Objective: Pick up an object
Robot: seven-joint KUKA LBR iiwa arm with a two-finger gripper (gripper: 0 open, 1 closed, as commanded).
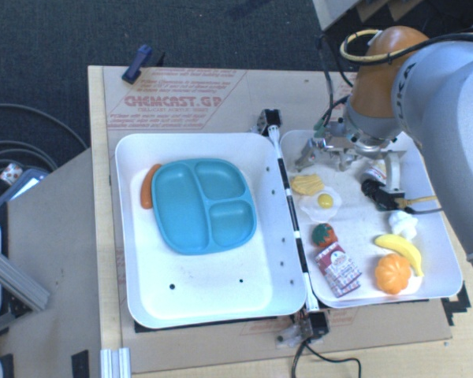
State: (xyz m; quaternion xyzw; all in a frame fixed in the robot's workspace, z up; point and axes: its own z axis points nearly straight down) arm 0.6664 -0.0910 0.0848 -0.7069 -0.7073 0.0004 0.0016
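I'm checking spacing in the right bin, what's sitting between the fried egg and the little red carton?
In the camera view, a strawberry lies between the fried egg and the red carton, close above the carton's top end.

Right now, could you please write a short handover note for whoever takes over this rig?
Gripper: at the far end of the right bin, nothing visibly between its fingers.
Right bin contents: fried egg, strawberry, carton, banana, orange.
Left bin: blue divided plate, partly covering an orange item.
Done: nothing lifted. Left: pick one object.
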